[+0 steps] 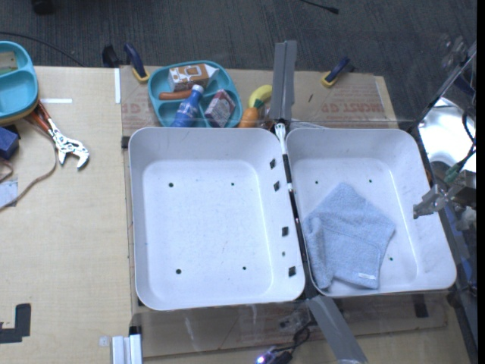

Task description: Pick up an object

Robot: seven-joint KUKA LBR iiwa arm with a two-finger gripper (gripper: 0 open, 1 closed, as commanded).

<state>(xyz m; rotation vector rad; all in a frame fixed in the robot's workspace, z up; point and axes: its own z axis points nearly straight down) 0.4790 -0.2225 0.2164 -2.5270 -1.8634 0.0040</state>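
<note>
A grey-blue folded cloth [350, 236] lies crumpled in the right white bin [409, 152]. It covers the bin's floor from the middle to the front left corner, and a small white tag shows at its front edge. Nothing rests on the cloth or touches it.
The left white bin [204, 226] adjoins the right one. Behind the bins a teal tray [195, 92] holds small items, with a banana [260, 95] beside it. A wrench [67, 149] lies on the wooden bench at left. A metal bracket [433, 201] pokes over the right bin's right rim.
</note>
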